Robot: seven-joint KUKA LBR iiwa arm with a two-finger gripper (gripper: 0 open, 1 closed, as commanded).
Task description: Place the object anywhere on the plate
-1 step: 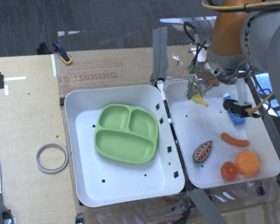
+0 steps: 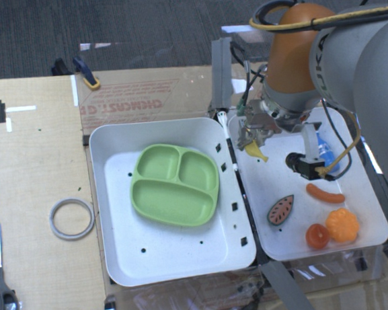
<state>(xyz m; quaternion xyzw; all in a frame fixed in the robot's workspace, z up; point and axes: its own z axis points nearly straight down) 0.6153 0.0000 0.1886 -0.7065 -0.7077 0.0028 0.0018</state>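
Gripper (image 2: 252, 139) is hanging over the top left corner of the right bin (image 2: 367, 169), close to the wall it shares with the left bin (image 2: 106, 192), and there's a small yellow object (image 2: 256, 151) poking out right below the fingertips. Looks like a toy banana, though it's partly covered so I won't swear to it. Biggest worry from here: the grab looks like it's on one end of the thing, with the yellow tip dangling underneath, so if the pinch is shallow it could swing or slip out as the arm carries it sideways over the divider toward the green plate (image 2: 176, 184). Second worry is that wall itself, since the piece hangs low and could clip the rim if it isn't lifted enough. The plate sits in the middle of the left bin with three compartments, so any of them counts as a landing spot. Fingers look drawn in narrow with the yellow piece between them, so I'd call it pinched, not spread. Rest of the toy food, a watermelon slice (image 2: 280, 211), sausage (image 2: 325, 193), tomato (image 2: 316, 235) and orange (image 2: 342, 225), sits lower in the right bin, well apart.
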